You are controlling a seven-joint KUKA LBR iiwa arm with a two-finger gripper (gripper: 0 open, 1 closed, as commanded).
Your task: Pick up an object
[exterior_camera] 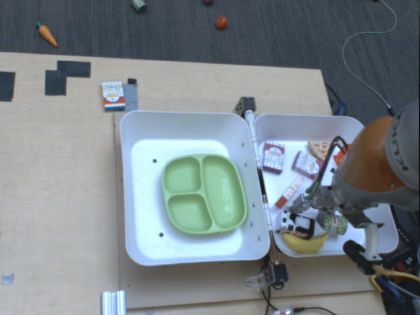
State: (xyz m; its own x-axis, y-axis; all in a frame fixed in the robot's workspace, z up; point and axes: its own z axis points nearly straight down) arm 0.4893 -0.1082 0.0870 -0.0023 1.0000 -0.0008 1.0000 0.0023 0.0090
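Grey arm with orange band entering from the right, wrist bent down, claw (pixel 303 216) lowered

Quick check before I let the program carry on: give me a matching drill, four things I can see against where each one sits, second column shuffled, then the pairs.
Things:
1. green divided plate
2. banana
3. toy carrot
4. small carton

Places:
A. on the dark carpet, upper left of the view
B. in the left bin
C. on the bench, above the left bin's upper left corner
D. at the near edge of the right bin, close to the pincer

Pairs: 1-B, 2-D, 3-A, 4-C
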